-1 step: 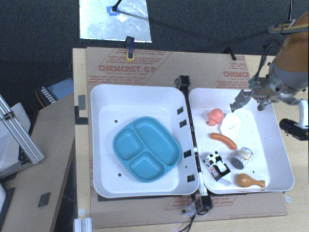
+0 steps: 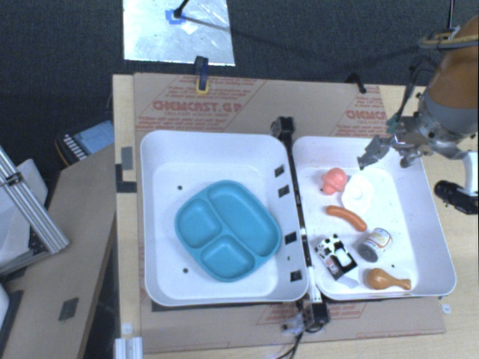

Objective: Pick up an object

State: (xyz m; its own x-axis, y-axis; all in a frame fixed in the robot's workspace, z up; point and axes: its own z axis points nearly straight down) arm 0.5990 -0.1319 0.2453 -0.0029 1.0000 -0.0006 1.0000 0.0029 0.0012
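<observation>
The right bin [image 2: 430,226] holds several small items: a pink round toy [image 2: 334,179], a white round lid [image 2: 358,193], an orange sausage [image 2: 346,217], a small tin can [image 2: 373,243] on its side, a black and white block [image 2: 335,255] and a tan drumstick [image 2: 387,279]. My gripper [image 2: 388,149] hangs over the bin's far edge, up and to the right of the pink toy. Its two fingers stand apart, with nothing between them.
The left bin [image 2: 161,200] holds a blue divided plate [image 2: 227,230]. Both bins rest on a cardboard sheet [image 2: 247,103]. A yellow clamp [image 2: 202,77] sits at the sheet's far edge. A metal frame [image 2: 26,200] stands at the left.
</observation>
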